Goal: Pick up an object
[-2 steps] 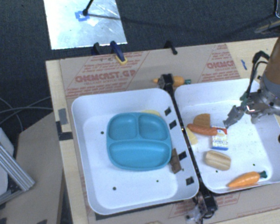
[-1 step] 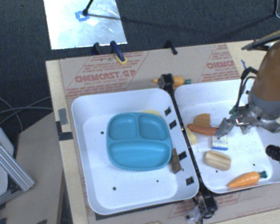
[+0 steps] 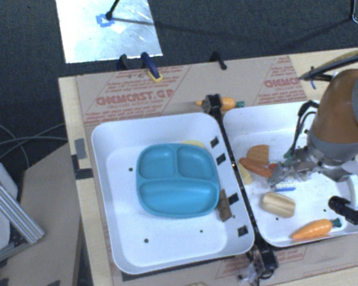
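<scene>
The right bin (image 3: 349, 227) holds several toy foods. An orange-brown slice (image 3: 258, 155) lies over a red strip (image 3: 256, 168) near the bin's left wall. Toward the front lie a tan bread roll (image 3: 278, 205) and an orange carrot (image 3: 312, 229) with a green end. My gripper (image 3: 281, 173) hangs low over the middle of this bin, its tip right beside the red strip's right end. A small blue piece (image 3: 286, 189) shows just below it. The grey arm with its orange band (image 3: 337, 113) reaches in from the right.
In the left bin (image 3: 115, 181) a blue divided plate (image 3: 174, 179) lies with a yellow piece (image 3: 196, 144) peeking out behind it and a brown piece (image 3: 224, 206) at its right. A small orange object (image 3: 227, 104) sits behind the bins' divider.
</scene>
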`<action>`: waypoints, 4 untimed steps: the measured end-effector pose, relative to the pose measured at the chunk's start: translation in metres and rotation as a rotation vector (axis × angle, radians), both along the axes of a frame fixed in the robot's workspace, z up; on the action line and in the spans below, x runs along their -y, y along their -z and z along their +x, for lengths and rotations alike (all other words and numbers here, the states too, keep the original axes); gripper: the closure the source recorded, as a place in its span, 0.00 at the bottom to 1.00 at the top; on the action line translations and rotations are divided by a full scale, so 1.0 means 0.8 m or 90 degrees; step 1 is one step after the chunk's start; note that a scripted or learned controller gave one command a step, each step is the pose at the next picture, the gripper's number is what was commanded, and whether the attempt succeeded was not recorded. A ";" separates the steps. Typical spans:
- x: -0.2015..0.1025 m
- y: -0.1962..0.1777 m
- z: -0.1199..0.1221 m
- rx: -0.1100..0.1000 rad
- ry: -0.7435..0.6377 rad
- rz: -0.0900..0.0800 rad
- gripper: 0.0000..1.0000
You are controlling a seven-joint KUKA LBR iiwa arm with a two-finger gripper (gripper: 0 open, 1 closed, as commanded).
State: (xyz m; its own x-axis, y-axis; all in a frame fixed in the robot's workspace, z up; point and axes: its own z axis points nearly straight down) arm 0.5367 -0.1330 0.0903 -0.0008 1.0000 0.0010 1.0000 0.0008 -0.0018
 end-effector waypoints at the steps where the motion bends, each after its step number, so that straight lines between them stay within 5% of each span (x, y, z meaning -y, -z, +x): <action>1: 0.001 -0.015 0.001 0.002 0.000 -0.001 1.00; 3: 0.002 -0.141 -0.008 0.005 -0.002 -0.001 1.00; 4: 0.002 -0.169 -0.006 0.004 -0.002 -0.001 1.00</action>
State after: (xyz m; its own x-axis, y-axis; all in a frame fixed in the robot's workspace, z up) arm 0.5320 -0.1348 0.2255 -0.0040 1.0000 -0.0005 1.0000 0.0040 0.0039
